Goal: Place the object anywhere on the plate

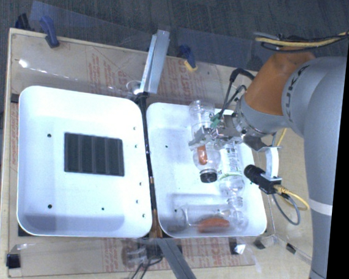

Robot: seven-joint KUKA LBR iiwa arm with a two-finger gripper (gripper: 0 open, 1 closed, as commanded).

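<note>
While the arm [300,105] reached in from 3 o'clock, its tool [214,136] hung over the right bin [160,165]; whether it was spread, I cannot tell. The dark ridged plate [94,154] lay in the left bin [27,201], and an orange object [214,223] lay at the right bin's 6 o'clock edge.

A single fixed camera looks down at a slant from above the tabletop [23,54], framing both white bins [36,110], arm [314,88] entering from right.
</note>
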